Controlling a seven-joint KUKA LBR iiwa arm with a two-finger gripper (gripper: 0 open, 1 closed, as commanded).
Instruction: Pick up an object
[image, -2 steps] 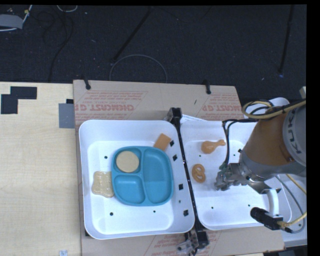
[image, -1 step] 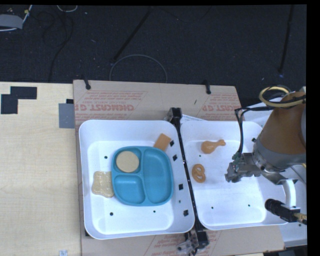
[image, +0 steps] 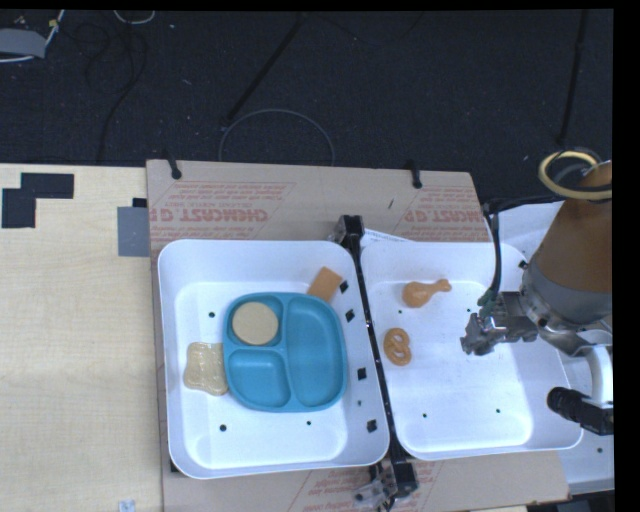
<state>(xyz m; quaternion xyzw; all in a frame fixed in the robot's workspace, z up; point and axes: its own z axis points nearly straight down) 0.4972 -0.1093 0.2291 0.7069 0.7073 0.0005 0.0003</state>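
Approach step: the tool (image: 480, 333) hangs over the right bin (image: 510, 420), right of centre in the frame.
Nothing shows between its fingers; how far they are spread I cannot tell. Likely next: move left and descend onto the pretzel (image: 397, 346) or drumstick (image: 425, 292).

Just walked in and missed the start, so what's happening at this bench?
A robot arm reaches into the right bin, its gripper low over the floor with nothing visibly between its fingers. A pretzel and a drumstick-shaped piece lie nearby. The left bin holds a blue tray.
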